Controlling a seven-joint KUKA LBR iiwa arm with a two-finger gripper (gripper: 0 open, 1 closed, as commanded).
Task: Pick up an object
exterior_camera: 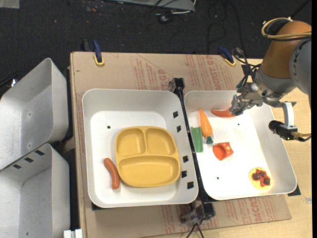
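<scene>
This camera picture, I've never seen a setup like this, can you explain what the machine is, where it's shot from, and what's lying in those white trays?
The picture is taken from above, looking down at a slant. The grey and orange machine on the right is a robot arm; its gripper is low in the right bin, right at a red chili-like piece. Whether it grips that, I cannot tell. That bin also holds toy food: a carrot, a green stick, a red chunk and a small pizza. The left bin holds a yellow divided plate and a sausage.
</scene>
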